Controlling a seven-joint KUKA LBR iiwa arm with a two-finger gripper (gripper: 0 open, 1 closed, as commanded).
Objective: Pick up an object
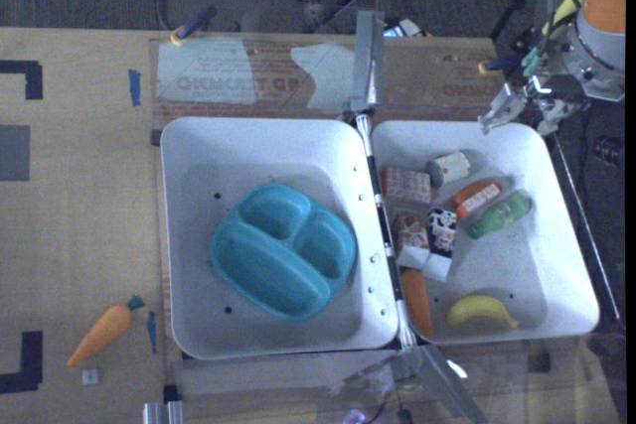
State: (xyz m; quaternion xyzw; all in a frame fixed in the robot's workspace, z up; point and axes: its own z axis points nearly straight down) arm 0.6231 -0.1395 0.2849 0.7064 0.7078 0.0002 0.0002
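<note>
The right bin [566,253] holds several small items: a pale can [450,165], a brown box [406,184], a red bottle [479,197], a green bottle [499,215], a black-and-white carton [441,229], an orange carrot [416,301] and a yellow banana [480,311]. My gripper [521,117] hangs over the far right corner of that bin, above and beyond the bottles. It is open and nothing sits between its fingers.
The left bin [189,213] carries a blue divided plate [284,249]. A second toy carrot [99,335] lies on the bench at the front left, outside the bins. A metal divider [365,65] stands behind the gap between the bins. Cables trail behind the bench.
</note>
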